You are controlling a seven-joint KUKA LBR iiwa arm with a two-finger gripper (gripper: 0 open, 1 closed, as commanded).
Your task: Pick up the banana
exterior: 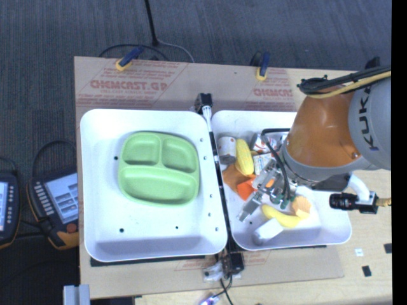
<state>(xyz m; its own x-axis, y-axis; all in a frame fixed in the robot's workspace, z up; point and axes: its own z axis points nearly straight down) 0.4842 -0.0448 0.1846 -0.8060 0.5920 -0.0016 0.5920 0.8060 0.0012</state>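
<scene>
The banana, short and yellow, lies in the right bin toward its front, partly under the wrist. My gripper hangs low over the bin's middle among the clutter, just left of and slightly behind the banana's left end. I see nothing clearly held in it. The grey arm with its orange band covers the bin's back right part.
A green divided plate sits in the left bin. In the right bin a yellow corn cob, a silver can, an orange piece, a white block and a small orange item crowd around the gripper.
</scene>
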